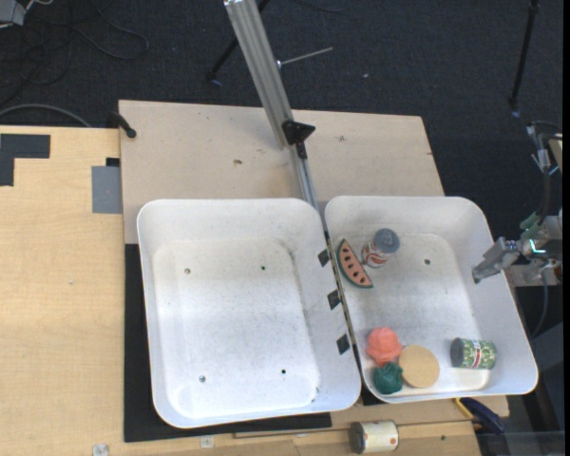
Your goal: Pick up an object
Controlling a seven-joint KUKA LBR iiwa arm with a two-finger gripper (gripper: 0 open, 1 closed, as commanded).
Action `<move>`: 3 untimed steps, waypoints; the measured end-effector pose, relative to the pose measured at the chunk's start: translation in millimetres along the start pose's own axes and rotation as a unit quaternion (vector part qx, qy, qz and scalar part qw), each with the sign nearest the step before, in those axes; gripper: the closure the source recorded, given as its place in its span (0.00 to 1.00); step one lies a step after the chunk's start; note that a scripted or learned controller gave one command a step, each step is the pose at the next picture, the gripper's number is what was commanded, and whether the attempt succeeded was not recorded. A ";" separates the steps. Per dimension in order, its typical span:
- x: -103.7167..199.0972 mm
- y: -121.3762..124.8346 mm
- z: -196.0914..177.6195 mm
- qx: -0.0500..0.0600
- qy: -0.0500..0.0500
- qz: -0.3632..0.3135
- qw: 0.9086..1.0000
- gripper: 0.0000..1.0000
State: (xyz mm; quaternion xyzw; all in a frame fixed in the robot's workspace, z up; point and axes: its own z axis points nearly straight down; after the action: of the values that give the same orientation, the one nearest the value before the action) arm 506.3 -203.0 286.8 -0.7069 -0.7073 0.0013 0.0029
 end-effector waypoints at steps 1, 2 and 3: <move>-0.3 0.5 -1.6 -0.002 -0.001 0.001 1.000 0.00; 10.4 2.3 51.9 0.001 0.001 0.001 1.000 0.00; 16.1 3.1 115.2 0.002 0.001 0.001 1.000 0.00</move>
State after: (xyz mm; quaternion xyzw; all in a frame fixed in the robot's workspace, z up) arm 508.7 -186.6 171.6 -0.7074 -0.7068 0.0019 0.0046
